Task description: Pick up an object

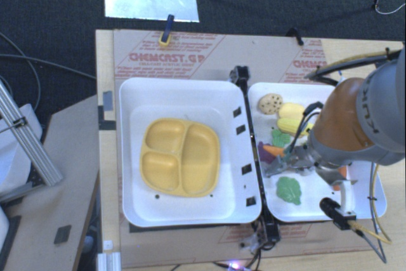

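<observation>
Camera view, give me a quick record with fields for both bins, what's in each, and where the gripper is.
left bin: holds a yellow divided plate
right bin: holds a cookie, a yellow toy, a green leaf toy and an orange piece
gripper: low in the right bin, beside the orange piece, above the green leaf toy
grasp: nothing seen between the fingers

Two white bins (190, 89). The left holds a yellow plate (181, 156). The right holds a tan cookie (270, 103) with dark specks, yellow corn (290, 116), a green leaf (289, 190). The arm (365, 117) is grey and orange.
</observation>
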